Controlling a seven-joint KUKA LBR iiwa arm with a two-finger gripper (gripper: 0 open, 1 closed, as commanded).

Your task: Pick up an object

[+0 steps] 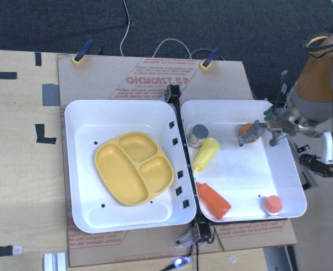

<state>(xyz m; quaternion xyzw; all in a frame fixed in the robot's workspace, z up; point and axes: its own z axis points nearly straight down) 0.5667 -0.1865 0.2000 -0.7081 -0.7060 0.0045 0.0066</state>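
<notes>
The right bin [279, 168] holds several objects. A yellow squeeze bottle [205, 154] lies by the divider, with a small grey round can [198, 133] just above it. An orange-red bottle [213, 201] lies at the front left corner. A small pink-orange piece [273, 205] sits at the front right. A small orange item [246, 129] rests near the bin's back. My gripper [258, 140] hangs over the bin's back right part, open, its left finger [248, 138] just in front of that orange item. Nothing shows between the fingers.
The left bin [76, 151] holds a yellow divided plate [134, 167]. A black divider [180, 151] runs between the bins. The arm's grey and orange wrist [313, 89] stands over the right bin's right rim. Clamps and a cable lie behind the bins.
</notes>
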